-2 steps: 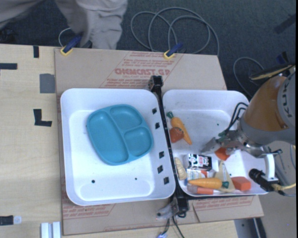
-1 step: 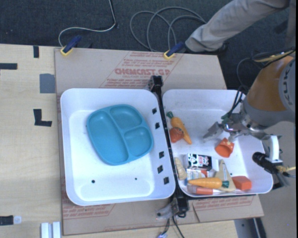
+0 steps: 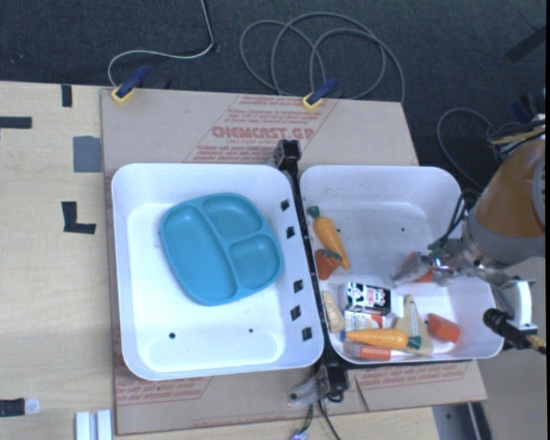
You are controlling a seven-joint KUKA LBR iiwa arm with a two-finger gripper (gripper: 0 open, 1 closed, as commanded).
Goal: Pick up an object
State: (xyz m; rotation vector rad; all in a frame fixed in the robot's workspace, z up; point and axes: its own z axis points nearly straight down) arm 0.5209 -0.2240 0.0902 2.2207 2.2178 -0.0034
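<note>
The arm comes in from the right edge of the frame, its orange band (image 3: 513,195) bulging at middle right, and its hand (image 3: 412,269) sits low over the right bin (image 3: 385,183), toward that bin's right side. The two thin metal fingers (image 3: 405,265) point left and look slightly spread with bare white bin floor between them; nothing is held.

The things to pick from crowd the lower and left parts of this bin. Just left of the hand, along the divider between the bins, lies a toy carrot (image 3: 329,235) slanting down to the right, with a small red piece (image 3: 324,263) touching its lower end. Below and left of the fingers sits a black-and-white box (image 3: 367,296), near but apart from the fingertips. Under it, along the bottom wall, an orange carrot-like piece with a green end (image 3: 382,338) lies nearly level. A pale stick-like item (image 3: 333,308) stands by the divider at lower left. A red-orange piece (image 3: 443,327) lies below the hand, toward the lower right corner.

The left bin (image 3: 128,273) holds a blue divided plate (image 3: 222,246), tilted, in its upper middle. Both bins rest on a cardboard sheet (image 3: 257,126) on the worktop (image 3: 27,246), with looped cables (image 3: 312,53) on the dark floor in the upper part of the frame.
</note>
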